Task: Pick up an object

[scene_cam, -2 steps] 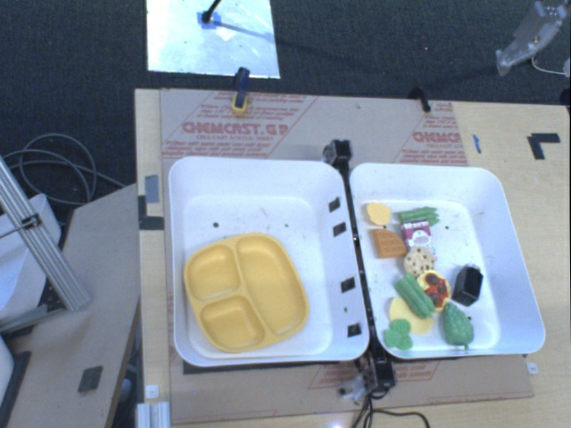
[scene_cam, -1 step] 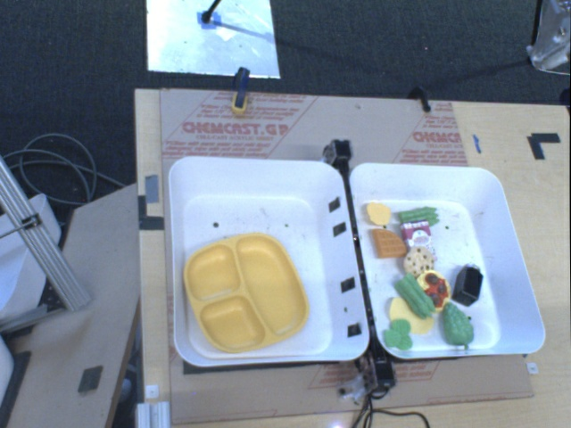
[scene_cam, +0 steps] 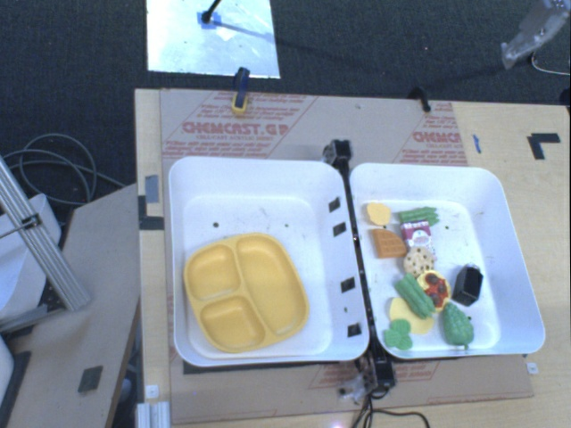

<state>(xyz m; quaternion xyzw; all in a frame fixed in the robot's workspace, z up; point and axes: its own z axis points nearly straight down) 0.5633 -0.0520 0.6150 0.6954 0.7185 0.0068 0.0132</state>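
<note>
The right bin (scene_cam: 513,239) holds several small toy foods. At its back lie a yellow piece (scene_cam: 378,213), green beans (scene_cam: 417,214), a red and white packet (scene_cam: 417,233) and an orange cracker (scene_cam: 388,242). Further forward are a speckled cookie (scene_cam: 417,260), a green pickle (scene_cam: 413,294), a red and yellow round piece (scene_cam: 434,288) and a black block (scene_cam: 467,283). At the front sit a green leafy piece (scene_cam: 398,333) and a dark green lump (scene_cam: 457,325). A pale grey tip of my gripper (scene_cam: 535,29) pokes in at the top right, high over the floor and far from both bins.
The left bin (scene_cam: 259,181) holds a yellow divided plate (scene_cam: 245,290). A black divider strip (scene_cam: 355,248) runs between the bins. A shiny metal sheet (scene_cam: 212,25) lies on the dark floor behind the bench. A yellow clamp (scene_cam: 240,92) grips the bench's back edge.
</note>
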